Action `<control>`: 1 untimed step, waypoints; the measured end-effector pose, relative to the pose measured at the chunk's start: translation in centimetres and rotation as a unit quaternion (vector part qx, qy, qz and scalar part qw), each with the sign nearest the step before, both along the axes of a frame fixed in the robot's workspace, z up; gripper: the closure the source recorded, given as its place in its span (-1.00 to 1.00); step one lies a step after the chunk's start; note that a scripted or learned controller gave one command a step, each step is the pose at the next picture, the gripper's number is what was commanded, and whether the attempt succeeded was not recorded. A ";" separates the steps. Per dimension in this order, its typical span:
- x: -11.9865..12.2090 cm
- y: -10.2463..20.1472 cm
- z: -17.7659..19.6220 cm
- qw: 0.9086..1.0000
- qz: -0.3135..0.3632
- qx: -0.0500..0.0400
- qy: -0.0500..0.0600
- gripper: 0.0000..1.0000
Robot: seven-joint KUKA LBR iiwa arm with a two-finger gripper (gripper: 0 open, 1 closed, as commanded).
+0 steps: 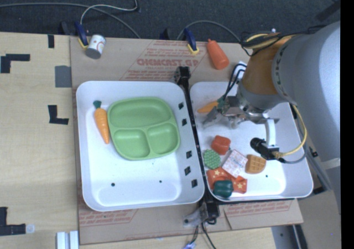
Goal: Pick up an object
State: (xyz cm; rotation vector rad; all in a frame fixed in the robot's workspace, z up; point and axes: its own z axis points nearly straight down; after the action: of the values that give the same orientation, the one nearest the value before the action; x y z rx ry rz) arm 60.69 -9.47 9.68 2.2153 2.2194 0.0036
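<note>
My gripper point(217, 115) hangs low over the upper left part of the right bin point(293, 187), under the grey arm with its orange band. A small orange piece point(207, 107) lies right beside it, touching or nearly so; I cannot tell whether it is held. Below the gripper lie a red-orange block point(220, 144), a green ridged disc point(211, 159), a pink and white packet point(234, 162), a waffle-coloured piece point(255, 164), a red star-marked item point(220, 175) and a dark green lump point(223, 188).
The left bin point(94, 187) holds a green divided plate point(144, 127) and a toy carrot point(101, 122). On the cardboard behind the bins lie an orange toy point(217, 54) and a small white can point(95, 45). A black divider point(191, 131) separates the bins.
</note>
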 end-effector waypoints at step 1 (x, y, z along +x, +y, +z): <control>5.1 0.1 -1.1 1.000 0.000 0.001 0.002 -1.00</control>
State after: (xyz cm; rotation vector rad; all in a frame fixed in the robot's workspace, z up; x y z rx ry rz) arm 65.77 -9.40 8.55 2.2182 2.2218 0.0023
